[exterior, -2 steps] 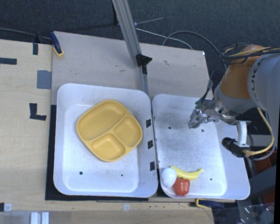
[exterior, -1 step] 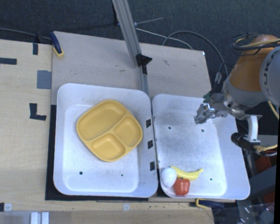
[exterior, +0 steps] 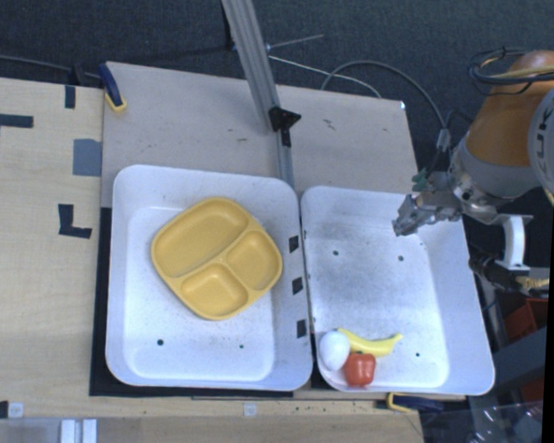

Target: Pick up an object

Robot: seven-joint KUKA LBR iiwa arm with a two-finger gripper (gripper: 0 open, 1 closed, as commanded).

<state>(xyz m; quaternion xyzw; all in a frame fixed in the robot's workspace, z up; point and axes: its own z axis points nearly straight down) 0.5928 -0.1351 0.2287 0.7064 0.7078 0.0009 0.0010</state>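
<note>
With nothing visibly held and its finger spread impossible to tell, the grey two-finger gripper (exterior: 410,217) should descend squarely over the curved yellow plastic banana (exterior: 374,343), well below it in the view, avoiding the adjoining white egg-like ball (exterior: 333,349) and small red pepper-like toy (exterior: 361,368).

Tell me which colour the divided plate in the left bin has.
The divided plate is yellow, seen clearly in the camera view.

yellow plate (exterior: 217,257) left; banana (exterior: 374,343) right bin (exterior: 441,301).

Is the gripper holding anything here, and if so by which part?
Nothing is held: the gripper hovers over the right bin, away from the banana.
</note>
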